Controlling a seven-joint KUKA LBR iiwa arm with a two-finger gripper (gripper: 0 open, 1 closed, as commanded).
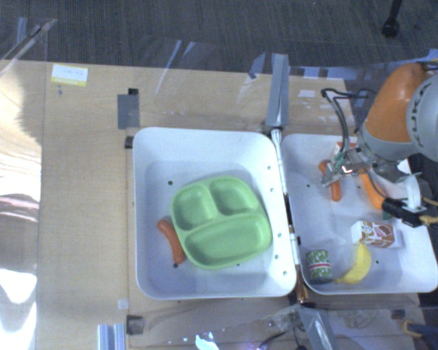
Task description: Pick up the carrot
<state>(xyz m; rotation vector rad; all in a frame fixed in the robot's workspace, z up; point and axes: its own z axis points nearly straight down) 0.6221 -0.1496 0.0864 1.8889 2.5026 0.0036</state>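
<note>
Camera view: The arm (pixel 416 111) is reaching in from the right and is positioning the tool (pixel 337 172) over the upper left part of the right bin (pixel 423 279). Whether the tool is apart or together cannot be told from this angle.

The carrot (pixel 371 190) is lying in the same bin, just to the right of the tool and slanting down toward the right (part of it is passing under the arm's hardware). A shorter orange piece (pixel 335 189) is sitting directly below the tool tip.

A small printed carton (pixel 380 234), a banana (pixel 357 266) and a can (pixel 319 263) are resting nearer the bin's front.

The left bin (pixel 150 268) is holding a green divided plate (pixel 221 222) with a sausage (pixel 171 240) lying against its left edge. Both bins are standing on the worktop (pixel 73 217).
</note>
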